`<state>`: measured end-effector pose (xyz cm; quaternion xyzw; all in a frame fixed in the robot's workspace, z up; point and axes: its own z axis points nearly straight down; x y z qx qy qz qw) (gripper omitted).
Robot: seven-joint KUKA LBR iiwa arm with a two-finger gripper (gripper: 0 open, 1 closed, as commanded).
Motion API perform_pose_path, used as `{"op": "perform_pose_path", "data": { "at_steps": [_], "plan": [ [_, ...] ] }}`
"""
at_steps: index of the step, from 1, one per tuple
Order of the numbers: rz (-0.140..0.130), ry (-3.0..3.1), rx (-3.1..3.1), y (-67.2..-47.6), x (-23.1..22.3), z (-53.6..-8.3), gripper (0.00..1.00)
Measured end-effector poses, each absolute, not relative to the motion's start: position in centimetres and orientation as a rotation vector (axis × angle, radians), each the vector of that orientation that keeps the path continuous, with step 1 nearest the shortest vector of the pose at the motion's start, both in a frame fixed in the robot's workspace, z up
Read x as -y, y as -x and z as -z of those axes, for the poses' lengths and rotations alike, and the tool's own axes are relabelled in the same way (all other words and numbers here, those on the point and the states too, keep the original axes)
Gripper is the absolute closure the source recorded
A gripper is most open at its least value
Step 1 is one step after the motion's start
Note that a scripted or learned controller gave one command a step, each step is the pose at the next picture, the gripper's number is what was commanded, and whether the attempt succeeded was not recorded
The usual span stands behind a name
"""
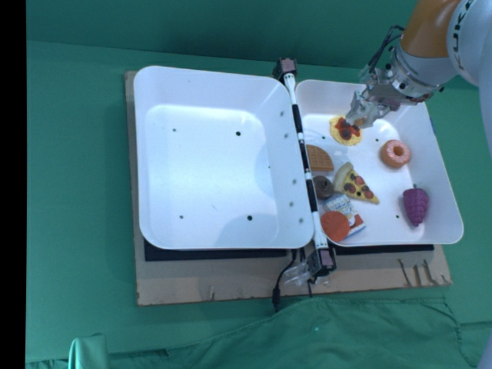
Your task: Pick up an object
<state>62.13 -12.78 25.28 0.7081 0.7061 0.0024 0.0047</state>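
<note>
My gripper (360,120) hangs over the back of the right bin (446,206), its fingertips at the right edge of a small round pizza with red toppings (344,131). The fingers look close together, and whether they hold the pizza is hidden. Elsewhere in that bin lie a pink glazed donut (395,154), a pizza slice (354,183), a purple bunch of grapes (416,205), a brown waffle-like half round (319,159), a small chocolate donut (324,186), an orange disc (334,225) and a small printed packet (353,217).
The left bin (215,167) is bare white with a few dark specks. A black and white divider bar (302,156) runs between the bins. Both bins rest on a cardboard sheet (231,287) over green cloth.
</note>
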Motion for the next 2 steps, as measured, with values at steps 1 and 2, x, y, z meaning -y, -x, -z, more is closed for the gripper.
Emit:
{"op": "perform_pose_path", "data": {
  "at_steps": [1, 2],
  "plan": [
    [-0.008, -2.217, -2.212, -62.9, 12.5, -30.3, 1.00],
    [-0.009, -2.216, -2.212, -63.8, 13.3, -35.6, 1.00]
  ]
}}
